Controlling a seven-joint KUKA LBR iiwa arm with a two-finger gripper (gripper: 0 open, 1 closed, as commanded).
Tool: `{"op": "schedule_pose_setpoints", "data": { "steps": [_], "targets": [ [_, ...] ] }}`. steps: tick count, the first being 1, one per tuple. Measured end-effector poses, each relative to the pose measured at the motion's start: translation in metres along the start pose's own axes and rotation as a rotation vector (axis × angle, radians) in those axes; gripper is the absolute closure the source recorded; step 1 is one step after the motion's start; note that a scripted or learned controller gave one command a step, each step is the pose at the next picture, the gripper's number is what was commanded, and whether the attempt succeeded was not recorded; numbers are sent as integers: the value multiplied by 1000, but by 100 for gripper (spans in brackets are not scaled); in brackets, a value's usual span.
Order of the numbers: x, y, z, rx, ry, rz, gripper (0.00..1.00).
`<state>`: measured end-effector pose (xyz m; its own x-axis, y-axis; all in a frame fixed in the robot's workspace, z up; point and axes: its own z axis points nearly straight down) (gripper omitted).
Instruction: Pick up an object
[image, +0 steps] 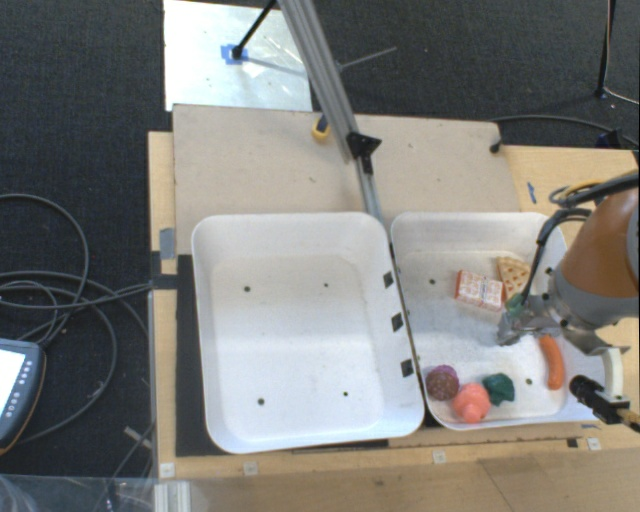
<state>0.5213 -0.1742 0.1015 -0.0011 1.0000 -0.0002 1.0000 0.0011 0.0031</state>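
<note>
Objects sit in the right bin (440, 245): ball (442, 381), pink toy (472, 402) and green piece (499, 387) along its near edge, box (479, 289) and waffle (514, 273) farther back, sausage (552, 361) rightmost. Gripper (512, 328) hangs between waffle and sausage, grip unclear.

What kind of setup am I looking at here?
Likely a robotics lab bin-picking bench: two white bins on a board, toy food such as a pink piece, loose cables on dark carpet.

Bright, even overhead light. The two white bins (300, 240) look nearly washed out, casting faint shadows along their near edges. The picture is soft and grainy; the dark floor (70, 120) keeps its texture.
</note>
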Motion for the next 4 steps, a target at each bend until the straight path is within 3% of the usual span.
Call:
{"op": "schedule_pose_setpoints", "data": {
  "steps": [1,3,4],
  "targets": [
    [7,4,-61,-4,-2,-5,100],
    [5,6,-149,-4,-2,-5,100],
    [64,8,-139,2,3,-9,100]
  ]
}}
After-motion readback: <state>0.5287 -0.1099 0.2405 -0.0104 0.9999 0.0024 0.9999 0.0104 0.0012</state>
